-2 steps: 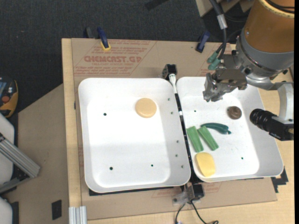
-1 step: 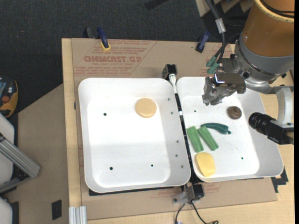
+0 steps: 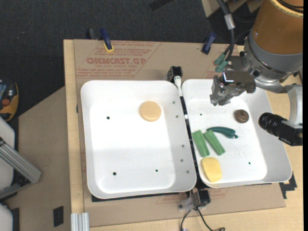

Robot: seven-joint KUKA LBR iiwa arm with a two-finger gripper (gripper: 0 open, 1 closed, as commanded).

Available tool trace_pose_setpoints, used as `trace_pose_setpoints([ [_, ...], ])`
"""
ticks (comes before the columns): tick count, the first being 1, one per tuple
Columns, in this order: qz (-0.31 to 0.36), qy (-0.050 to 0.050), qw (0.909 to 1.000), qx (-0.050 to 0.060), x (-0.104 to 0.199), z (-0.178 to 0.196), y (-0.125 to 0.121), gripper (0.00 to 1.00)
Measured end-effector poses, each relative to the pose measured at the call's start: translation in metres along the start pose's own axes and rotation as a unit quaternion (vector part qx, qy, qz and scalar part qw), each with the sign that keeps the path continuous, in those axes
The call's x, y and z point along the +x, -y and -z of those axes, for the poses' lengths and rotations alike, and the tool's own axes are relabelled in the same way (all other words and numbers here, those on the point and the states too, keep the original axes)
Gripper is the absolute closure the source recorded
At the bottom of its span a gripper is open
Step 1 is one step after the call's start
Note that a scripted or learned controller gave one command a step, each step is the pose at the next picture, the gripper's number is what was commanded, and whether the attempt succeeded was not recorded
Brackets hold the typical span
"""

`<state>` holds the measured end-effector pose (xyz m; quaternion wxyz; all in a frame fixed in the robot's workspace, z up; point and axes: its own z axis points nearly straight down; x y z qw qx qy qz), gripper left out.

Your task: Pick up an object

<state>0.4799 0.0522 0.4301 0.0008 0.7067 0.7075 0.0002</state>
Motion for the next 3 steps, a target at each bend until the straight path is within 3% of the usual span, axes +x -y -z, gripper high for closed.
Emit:
trace_pose_setpoints([
  [3, 0.001, 0.001, 1.0000, -0.004, 0.001, 0.031, -0.002, 1.00],
])
